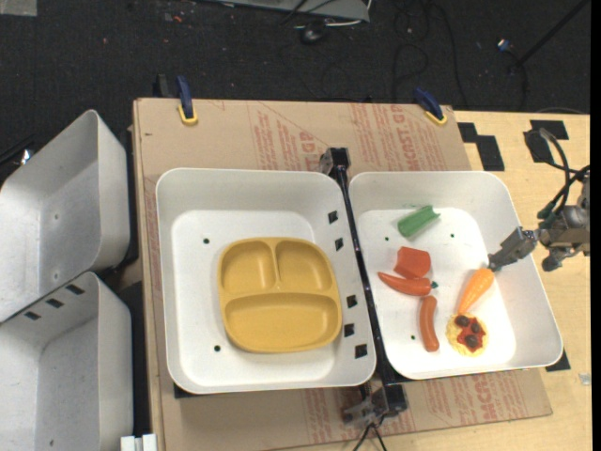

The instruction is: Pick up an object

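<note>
1. A toy carrot [475, 289] lies aslant in the right-hand bin [526, 341], leafy end up and to the right, its tip pointing down toward a yellow pizza slice [468, 334] that sits just beside it.

2. The gripper [513, 249] hangs at the bin's right wall, its dark tip just above the carrot's top end and seemingly touching or nearly touching it; whether it is spread or pinched together cannot be told at this size, and nothing shows clasped in it.

3. Left of the carrot lie a red sausage [429, 322], a red chilli [405, 284], a red-orange block [413, 261] and, nearer the far wall, a green piece [418, 220], all apart from the gripper.

4. The left-hand bin [178, 280] holds a yellow divided plate [279, 294], well apart from the action.

5. The step in hand looks like the approach: the arm [568, 228] reaches in from the right, low over the carrot, and no lift has begun.

6. The next move likely calls for settling squarely over the carrot's thicker upper part and closing across its width; so near the bin wall and so far toward the carrot's end, a grasp could slip off or nudge it into the pizza slice
</note>
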{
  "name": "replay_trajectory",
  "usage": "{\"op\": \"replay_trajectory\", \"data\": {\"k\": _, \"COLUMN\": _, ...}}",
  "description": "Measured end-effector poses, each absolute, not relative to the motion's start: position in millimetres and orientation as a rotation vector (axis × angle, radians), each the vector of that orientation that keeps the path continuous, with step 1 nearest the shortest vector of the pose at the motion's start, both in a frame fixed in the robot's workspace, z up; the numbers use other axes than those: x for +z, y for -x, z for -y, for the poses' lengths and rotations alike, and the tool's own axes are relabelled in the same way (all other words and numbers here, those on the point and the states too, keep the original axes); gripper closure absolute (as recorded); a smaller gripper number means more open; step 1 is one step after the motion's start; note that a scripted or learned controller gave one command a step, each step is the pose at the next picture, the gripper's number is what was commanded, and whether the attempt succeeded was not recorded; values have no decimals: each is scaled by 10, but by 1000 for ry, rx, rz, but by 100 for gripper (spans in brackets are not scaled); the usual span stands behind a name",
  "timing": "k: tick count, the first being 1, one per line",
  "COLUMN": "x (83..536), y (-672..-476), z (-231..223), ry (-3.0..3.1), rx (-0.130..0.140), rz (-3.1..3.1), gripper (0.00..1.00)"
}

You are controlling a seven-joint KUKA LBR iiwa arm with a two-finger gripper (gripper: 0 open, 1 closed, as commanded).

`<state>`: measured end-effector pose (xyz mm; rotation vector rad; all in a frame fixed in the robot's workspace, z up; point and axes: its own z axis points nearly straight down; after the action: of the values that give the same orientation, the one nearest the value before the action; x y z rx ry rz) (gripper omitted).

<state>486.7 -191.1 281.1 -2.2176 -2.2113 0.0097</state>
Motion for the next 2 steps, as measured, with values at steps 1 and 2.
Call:
{"op": "replay_trajectory", "data": {"k": 1, "x": 2865, "y": -4888, "z": 1905, "ry": 2220, "rx": 1, "rz": 2223, "gripper": 0}}
{"op": "replay_trajectory", "data": {"k": 2, "x": 2236, "y": -4859, "z": 1947, "ry": 2220, "rx": 5, "rz": 2215, "gripper": 0}}
